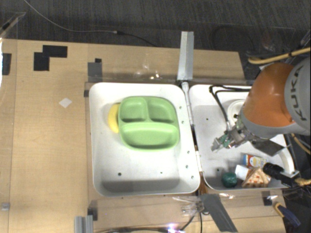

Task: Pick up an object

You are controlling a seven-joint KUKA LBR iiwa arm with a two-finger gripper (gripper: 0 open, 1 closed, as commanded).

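In the right bin (209, 115) my gripper (222, 142) hangs over the bin floor, reaching in from the right under the orange wrist band. Below it, near the bin's front wall, lie a dark green round object (229, 179), a small white and blue tube-like item (243, 171), a brown triangular slice (256, 177) and a red and white packet (253, 160). Nothing shows between the gripper and the bin floor. The arm hides the right part of this bin.
The left bin (104, 174) holds a green divided tray (147, 122) with a yellow object (112, 118) tucked under its left edge. A metal divider post (185, 57) stands between the bins at the back. Cables run along the right bin's rear.
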